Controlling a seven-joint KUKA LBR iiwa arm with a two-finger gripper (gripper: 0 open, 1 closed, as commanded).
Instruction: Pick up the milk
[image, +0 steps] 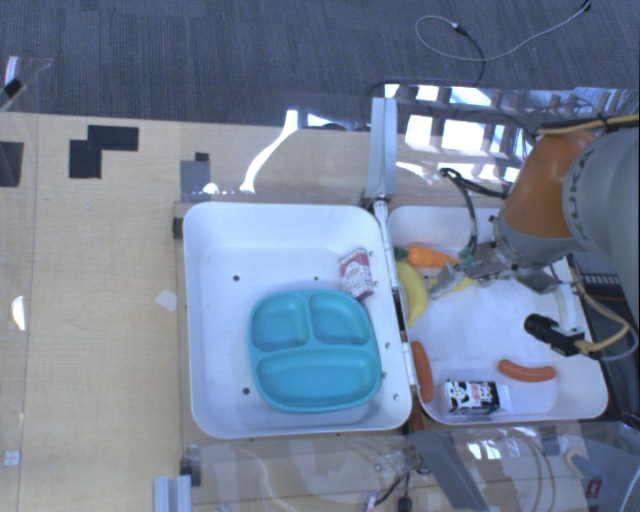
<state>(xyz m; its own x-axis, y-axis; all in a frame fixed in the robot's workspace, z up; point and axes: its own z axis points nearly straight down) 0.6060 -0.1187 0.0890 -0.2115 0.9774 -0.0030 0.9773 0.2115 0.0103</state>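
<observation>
The milk (470, 396) is a small white carton with black patches, lying on its side near the front edge of the right bin (590, 400). My gripper (476, 268) hangs low over the back of that bin, beside a carrot (428, 257) and a banana (412, 290). It is well behind the milk and apart from it. The grey arm with its orange band (545, 190) covers the bin's back right corner.
A red sausage (423, 371) lies along the right bin's left wall and another sausage (527, 372) sits at the front right. The left bin (215, 300) holds a blue divided plate (315, 350) and a red and white packet (356, 273). A black cable plug (550, 333) hangs off the arm.
</observation>
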